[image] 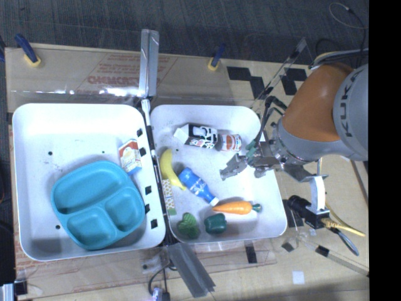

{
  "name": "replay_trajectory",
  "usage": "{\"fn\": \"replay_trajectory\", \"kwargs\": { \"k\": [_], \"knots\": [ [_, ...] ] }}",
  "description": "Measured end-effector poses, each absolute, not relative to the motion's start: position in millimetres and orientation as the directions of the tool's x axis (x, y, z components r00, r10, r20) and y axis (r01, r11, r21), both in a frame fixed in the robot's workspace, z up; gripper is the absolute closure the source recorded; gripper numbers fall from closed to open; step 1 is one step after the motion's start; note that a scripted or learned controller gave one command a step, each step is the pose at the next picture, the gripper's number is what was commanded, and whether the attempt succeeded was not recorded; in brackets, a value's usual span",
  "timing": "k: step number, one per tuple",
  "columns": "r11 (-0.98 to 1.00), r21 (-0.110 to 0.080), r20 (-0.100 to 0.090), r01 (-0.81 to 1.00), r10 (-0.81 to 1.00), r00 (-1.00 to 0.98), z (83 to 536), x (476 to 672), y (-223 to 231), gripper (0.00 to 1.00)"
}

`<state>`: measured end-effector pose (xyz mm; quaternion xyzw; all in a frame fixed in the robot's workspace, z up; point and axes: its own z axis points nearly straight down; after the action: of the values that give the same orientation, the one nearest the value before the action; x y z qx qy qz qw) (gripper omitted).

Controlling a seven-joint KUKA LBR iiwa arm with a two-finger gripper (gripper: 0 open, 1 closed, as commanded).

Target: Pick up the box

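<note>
Here, the two shallow white plastic bins are sitting side by side on the bench, the left bin (25, 168) holding a large light-blue plastic tray with three compartments (97, 204) that is lying across its lower half. The grey arm with its orange band (316, 115) is reaching in from the right, over the right edge of the right bin (207, 113). Its two-finger gripper (233, 168) is hanging over the middle of that bin with the fingers slightly apart and nothing showing between them. The small red-and-white cardboard box (130, 155) is lying in the left bin, against its right wall and touching the upper right corner of the blue tray; it is well apart from the gripper, across the divider between the bins. Below and to the left of the gripper, a blue plastic bottle with a white cap (196, 185) is lying at a slant, just beside a yellow banana (165, 163). A black-and-white carton (201, 136) and a small can with a red label (229, 143) are lying near the top of the right bin. An orange carrot (234, 207), a dark green pepper (215, 223) and a green broccoli piece (188, 224) are resting along the bottom.
</note>
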<state>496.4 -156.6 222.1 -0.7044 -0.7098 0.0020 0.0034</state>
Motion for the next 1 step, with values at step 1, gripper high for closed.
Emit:
{"fn": "replay_trajectory", "kwargs": {
  "k": [1],
  "knots": [
    [0.311,-0.006,0.002,0.950,0.950,-0.311,88.4,500.2,-99.6,0.00]
  ]
}}
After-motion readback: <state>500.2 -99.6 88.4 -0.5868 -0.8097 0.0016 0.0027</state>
